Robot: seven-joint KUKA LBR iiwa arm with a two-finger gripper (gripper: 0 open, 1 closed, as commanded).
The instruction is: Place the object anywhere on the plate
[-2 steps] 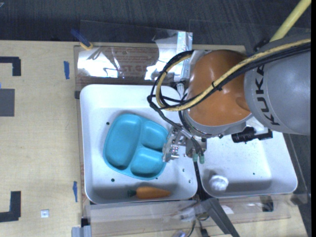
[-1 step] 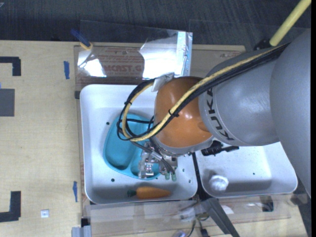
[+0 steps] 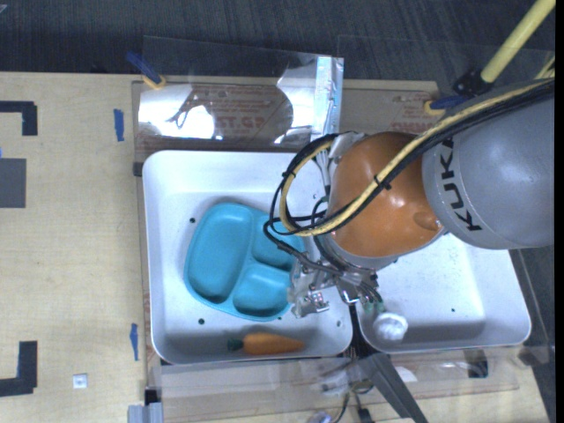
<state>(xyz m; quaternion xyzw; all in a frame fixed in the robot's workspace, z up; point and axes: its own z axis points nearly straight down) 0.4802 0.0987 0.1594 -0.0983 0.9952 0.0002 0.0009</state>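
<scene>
Light wood bench, dark floor past its far edge. Black L-shaped marks on the bench at far left, one upper and one lower, plus a grey square patch between them near the left edge. Small blue tape strips along the left side of the bins. Two shallow white bins sit side by side on the bench, walls touching in the middle: left bin, right bin, the latter partly covered by the arm. Behind the left bin, a shiny clear plastic sheet lies on the bench, a reddish-printed surface showing through it.
</scene>
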